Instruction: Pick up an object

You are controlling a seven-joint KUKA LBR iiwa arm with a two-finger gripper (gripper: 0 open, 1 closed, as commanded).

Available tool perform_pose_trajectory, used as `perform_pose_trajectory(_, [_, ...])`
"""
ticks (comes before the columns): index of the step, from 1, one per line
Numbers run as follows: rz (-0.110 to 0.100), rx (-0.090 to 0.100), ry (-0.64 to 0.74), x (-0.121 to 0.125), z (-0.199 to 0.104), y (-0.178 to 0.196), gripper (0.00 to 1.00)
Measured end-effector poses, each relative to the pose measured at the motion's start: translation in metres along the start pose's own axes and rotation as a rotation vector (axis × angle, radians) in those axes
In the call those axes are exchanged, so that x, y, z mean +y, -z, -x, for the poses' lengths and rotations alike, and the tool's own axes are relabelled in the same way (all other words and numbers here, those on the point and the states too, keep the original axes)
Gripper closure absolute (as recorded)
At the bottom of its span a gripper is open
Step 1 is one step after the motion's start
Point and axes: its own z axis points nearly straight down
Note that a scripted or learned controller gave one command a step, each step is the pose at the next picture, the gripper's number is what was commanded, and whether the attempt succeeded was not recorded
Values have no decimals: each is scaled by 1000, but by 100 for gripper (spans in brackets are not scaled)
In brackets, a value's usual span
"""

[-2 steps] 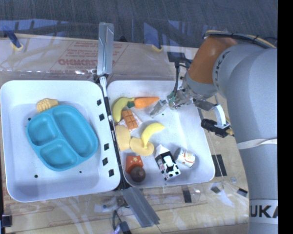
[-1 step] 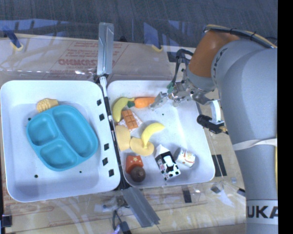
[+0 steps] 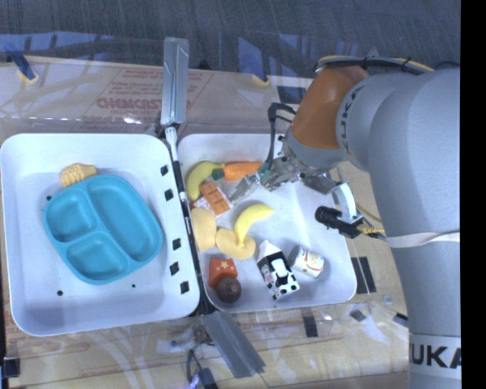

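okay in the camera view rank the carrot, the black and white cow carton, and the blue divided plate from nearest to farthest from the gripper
1. Carrot: right bin, top, just left of the gripper.
2. Cow carton: right bin, near the lower edge, well below the gripper.
3. Blue divided plate: in the left bin, farthest, across the divider.

Both white bins (image 3: 24, 241) look like smooth matt plastic, the blue divided plate (image 3: 103, 227) a slightly glossier plastic, the toy bananas (image 3: 251, 217) and carrot (image 3: 241, 169) likewise smooth and moulded (plastic, by their sheen), while the arm's grey casing (image 3: 413, 136) appears satin-finished.
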Motion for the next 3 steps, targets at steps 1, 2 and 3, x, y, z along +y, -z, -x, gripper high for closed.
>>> perform_pose_trajectory(1, [0,-2,-30,-17,-64,0,0])
perform_pose_trajectory(2, [0,0,-194,32,0,-1,0])
perform_pose_trajectory(3, [2,-1,-309,16,49,1,0])
